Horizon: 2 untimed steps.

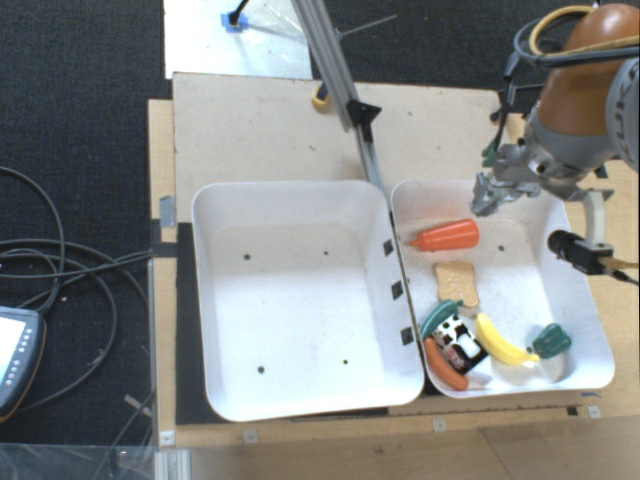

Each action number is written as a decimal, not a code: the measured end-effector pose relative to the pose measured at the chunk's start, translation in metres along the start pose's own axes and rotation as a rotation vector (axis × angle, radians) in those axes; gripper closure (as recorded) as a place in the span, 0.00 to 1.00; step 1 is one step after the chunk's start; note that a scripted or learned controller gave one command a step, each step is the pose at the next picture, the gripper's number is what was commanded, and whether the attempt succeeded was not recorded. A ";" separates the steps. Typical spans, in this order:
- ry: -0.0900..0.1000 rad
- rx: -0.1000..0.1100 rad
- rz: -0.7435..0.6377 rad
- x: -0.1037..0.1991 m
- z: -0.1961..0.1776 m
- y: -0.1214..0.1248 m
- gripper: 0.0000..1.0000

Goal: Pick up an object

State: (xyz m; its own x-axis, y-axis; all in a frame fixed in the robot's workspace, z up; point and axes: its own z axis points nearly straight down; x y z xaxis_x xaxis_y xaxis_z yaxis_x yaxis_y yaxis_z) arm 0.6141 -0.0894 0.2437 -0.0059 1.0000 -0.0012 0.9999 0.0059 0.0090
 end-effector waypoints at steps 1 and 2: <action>0.001 0.004 0.000 0.000 -0.023 0.001 1.00; 0.003 0.008 -0.005 0.053 -0.028 -0.009 1.00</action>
